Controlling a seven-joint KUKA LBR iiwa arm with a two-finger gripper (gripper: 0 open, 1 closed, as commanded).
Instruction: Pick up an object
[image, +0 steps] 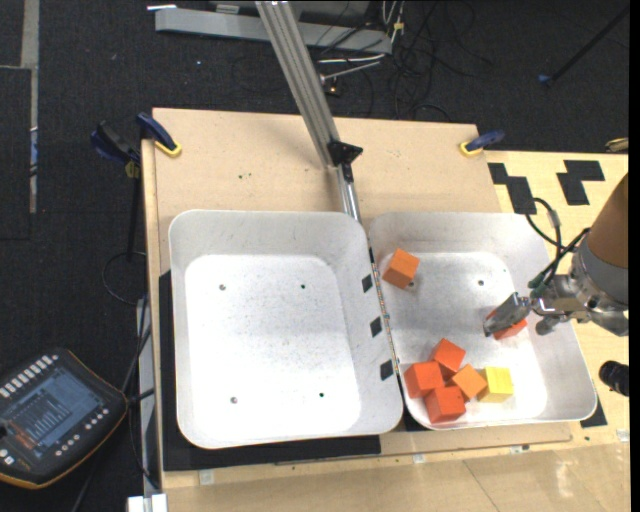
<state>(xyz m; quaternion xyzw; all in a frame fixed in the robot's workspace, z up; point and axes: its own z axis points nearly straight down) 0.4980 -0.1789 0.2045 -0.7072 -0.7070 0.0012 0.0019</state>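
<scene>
— Gripper sits low over the right bin, out toward its right side. From my screen I can't tell how it's set; there's a patch of red-orange right at its tip, but I can't say whether that's a block in its grasp or just colour on the tool.

— So where's the nearest thing to pick?

— Down and to the left of it — a huddle of blocks near the bin's front edge. Three orange cubes packed touching one another, and a yellow cube on the huddle's right end, nearest to the gripper and almost straight below it in my view.

— Anything easier?

— One lone orange cube up by the divider between the bins, well apart from the rest, but far across the bin from the gripper. I'd judge the yellow one the shorter reach, though its neighbour crowds it on one side. The left bin isn't in play.
</scene>
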